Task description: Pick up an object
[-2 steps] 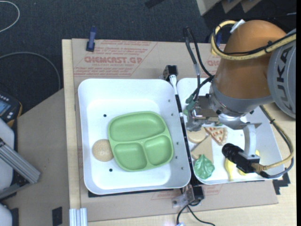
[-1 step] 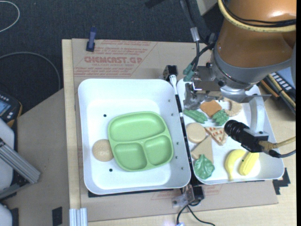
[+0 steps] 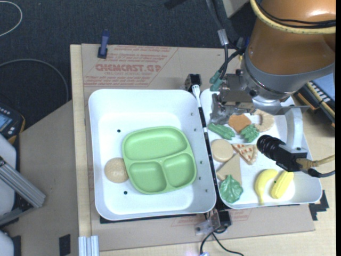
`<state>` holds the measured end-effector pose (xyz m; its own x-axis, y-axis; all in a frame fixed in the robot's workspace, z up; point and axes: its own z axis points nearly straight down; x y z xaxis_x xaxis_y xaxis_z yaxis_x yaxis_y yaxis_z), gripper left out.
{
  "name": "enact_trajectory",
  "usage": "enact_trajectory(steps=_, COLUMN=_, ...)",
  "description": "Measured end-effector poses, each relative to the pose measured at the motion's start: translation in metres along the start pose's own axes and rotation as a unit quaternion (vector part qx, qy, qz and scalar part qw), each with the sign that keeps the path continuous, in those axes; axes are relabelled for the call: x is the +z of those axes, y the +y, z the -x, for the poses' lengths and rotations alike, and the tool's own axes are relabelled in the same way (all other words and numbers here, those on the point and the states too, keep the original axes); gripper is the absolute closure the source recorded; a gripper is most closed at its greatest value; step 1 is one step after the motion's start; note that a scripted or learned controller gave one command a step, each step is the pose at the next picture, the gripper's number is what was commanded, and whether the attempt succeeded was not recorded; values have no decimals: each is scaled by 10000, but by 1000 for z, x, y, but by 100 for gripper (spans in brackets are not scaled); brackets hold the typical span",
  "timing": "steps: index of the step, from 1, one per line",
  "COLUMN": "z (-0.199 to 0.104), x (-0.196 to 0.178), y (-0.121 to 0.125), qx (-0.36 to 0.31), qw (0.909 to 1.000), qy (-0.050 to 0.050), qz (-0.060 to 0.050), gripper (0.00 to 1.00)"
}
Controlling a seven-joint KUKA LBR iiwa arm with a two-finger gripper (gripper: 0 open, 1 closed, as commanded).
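While you look from the near edge, note the bananas (image 3: pixel 273 184) and green leaf (image 3: pixel 230 188) at the front of the right bin (image 3: pixel 296 196). Left of that bin, a green divided tray (image 3: pixel 158 159) lies in the left bin (image 3: pixel 101 143). Farther back, the pincer (image 3: pixel 224 108) hovers over the right bin's rear; you cannot tell its state.

I see a brown board (image 3: pixel 133 63) printed with red lettering serving as the bench top, and two shallow white bins sitting on it side by side, touching. The left bin (image 3: pixel 101 143) and right bin (image 3: pixel 306 193) cover most of it.
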<state>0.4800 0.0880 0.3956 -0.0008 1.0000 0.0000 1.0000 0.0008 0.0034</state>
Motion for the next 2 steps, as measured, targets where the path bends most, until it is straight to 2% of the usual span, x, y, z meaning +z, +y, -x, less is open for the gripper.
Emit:
enact_trajectory(steps=1, z=35, x=-23, y=0, qx=22, qw=10000, qy=-3, qz=9, gripper=100)
enact_trajectory(steps=2, z=13, x=87, y=-2, qx=6, qw=10000, qy=-1, qz=-54, gripper=100)
